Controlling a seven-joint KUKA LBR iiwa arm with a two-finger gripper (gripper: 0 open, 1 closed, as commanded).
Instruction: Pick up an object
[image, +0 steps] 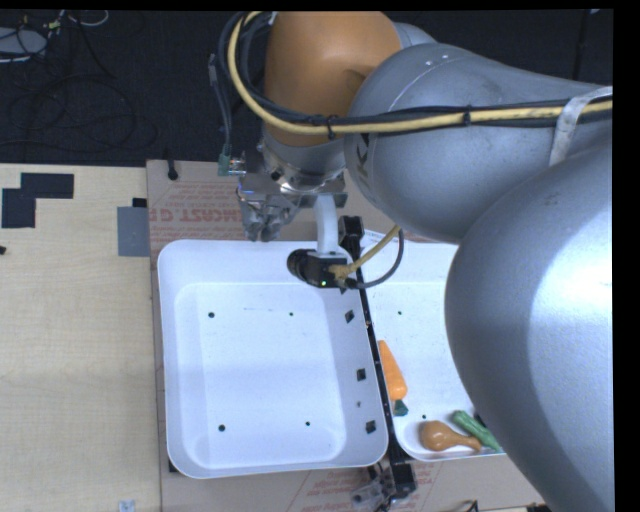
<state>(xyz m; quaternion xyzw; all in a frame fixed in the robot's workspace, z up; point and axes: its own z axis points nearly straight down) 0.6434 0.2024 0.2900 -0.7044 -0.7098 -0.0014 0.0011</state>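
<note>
A large robot arm (500, 200) of smooth, rounded grey metal fills the right and upper part of the camera view, with a glossy orange band (320, 55) curving above its wrist and a yellow cable (420, 118) running along its casing. The gripper (265, 222), a cluster of small dull metal parts, hangs at the far rim of the left bin (180, 300), over the edge where the bin meets a sheet of brown cardboard; whether it is wide or narrow cannot be told, and nothing is seen in its grasp. Just beside it, a white post and a black fitting (318, 266) with a small green light sit at the far end of the wall between the bins. The left bin is a shallow, smooth white plastic tray with rounded corners and a few small dark dots on its floor. The right bin (420, 300), also white and shallow, is largely covered by the arm. At its near end lie three small objects, well apart from the gripper: a tapered orange carrot-shaped piece (391, 372) along the dividing wall, a tan pear-like rounded piece (445, 436), and a green elongated piece (476, 430) touching it. The bench (70, 350) to the left is pale, wood-toned, with black and grey squares.
</note>
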